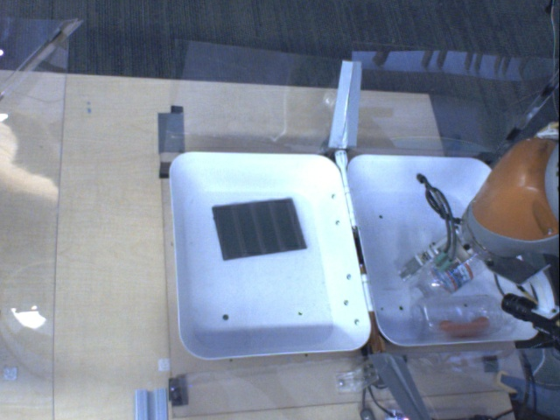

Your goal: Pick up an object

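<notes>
A dark grey ribbed rectangular pad lies flat in the left bin, a little left of its middle. In the right bin, a clear plastic packet with an orange-red item inside rests near the front wall. My gripper hangs low over the right bin's middle, just behind and left of that packet. The arm's orange band and a black cable lie behind it. Whether anything is held is hidden by glare and the wrist.
A metal divider post rises behind the seam between the bins. Black clamps sit at the left bin's back corner. Bare wooden bench stretches to the left. Brackets and cables crowd the front right edge.
</notes>
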Motion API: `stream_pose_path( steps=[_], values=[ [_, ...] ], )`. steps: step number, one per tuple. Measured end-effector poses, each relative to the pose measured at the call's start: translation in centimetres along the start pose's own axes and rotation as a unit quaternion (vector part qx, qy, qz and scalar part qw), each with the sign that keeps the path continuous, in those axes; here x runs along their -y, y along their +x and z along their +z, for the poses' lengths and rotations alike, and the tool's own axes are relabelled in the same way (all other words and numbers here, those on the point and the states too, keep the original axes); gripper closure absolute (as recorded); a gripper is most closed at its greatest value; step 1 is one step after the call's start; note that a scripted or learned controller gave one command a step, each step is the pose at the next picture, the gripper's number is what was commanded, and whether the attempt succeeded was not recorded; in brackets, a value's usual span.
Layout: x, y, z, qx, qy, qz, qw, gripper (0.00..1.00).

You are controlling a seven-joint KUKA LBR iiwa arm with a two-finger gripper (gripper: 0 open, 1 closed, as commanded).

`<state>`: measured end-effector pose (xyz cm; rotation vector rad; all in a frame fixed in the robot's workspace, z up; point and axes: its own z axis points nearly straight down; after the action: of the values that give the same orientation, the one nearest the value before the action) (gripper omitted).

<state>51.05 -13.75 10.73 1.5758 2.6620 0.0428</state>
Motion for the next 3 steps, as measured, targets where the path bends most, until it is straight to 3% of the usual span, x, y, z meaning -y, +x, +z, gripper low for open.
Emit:
stream_pose_path(
  steps=[1,2,3],
  values=[
    [-2.6,-0.8,1.9,-0.01,0.019,-0.025,0.9995,0.0],
    [-2.0,-5.1,1.4,-0.01,0.022,0.058,0.998,0.0],
    [0.8,-2.1,1.6,-0.006,0.015,0.01,0.9998,0.0]
  ],
)
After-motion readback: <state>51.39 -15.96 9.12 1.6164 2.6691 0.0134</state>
